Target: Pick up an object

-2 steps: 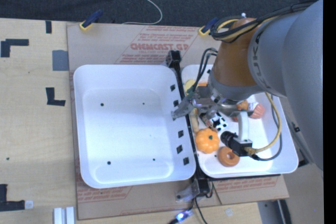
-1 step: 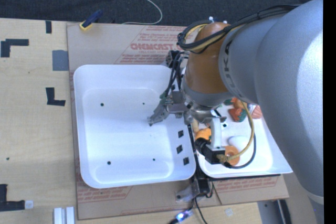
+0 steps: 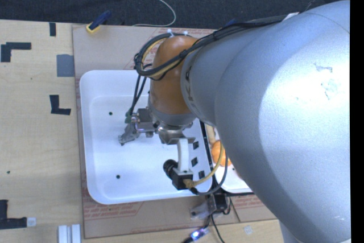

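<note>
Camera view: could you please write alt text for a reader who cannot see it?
A grey robot arm with an orange band reaches from the right and holds its pincer over the left white bin. An orange thing lies partly hidden behind the arm.

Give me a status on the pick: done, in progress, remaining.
Done: the arm is positioned, with the gripper low over the left bin. In hand: no grasp visible. Left: closing on an object and lifting it; an orange object shows in the right bin, mostly hidden by the arm.
</note>
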`<state>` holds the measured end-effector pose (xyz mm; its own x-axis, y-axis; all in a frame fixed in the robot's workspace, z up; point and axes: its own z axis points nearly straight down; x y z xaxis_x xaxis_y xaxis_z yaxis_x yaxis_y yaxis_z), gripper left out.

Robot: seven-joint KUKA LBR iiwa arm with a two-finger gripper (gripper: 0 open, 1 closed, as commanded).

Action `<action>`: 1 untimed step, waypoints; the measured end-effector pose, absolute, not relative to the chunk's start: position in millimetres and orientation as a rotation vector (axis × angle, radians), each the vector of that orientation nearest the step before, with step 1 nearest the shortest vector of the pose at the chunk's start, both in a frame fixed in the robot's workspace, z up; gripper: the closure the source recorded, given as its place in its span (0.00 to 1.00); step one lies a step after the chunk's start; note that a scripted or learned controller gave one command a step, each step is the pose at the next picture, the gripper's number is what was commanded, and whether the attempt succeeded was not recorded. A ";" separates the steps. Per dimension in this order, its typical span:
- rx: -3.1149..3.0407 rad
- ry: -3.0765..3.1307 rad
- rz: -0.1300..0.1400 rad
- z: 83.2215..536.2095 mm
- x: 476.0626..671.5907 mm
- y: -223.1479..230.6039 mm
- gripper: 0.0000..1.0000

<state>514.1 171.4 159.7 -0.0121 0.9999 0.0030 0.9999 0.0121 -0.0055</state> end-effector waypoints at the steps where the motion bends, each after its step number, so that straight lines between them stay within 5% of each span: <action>1: -2.213 -2.224 0.007 170.3 515.1 165.6 1.00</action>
<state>515.1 165.6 170.3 -0.0049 1.0000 -0.0004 1.0000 0.0049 -0.0062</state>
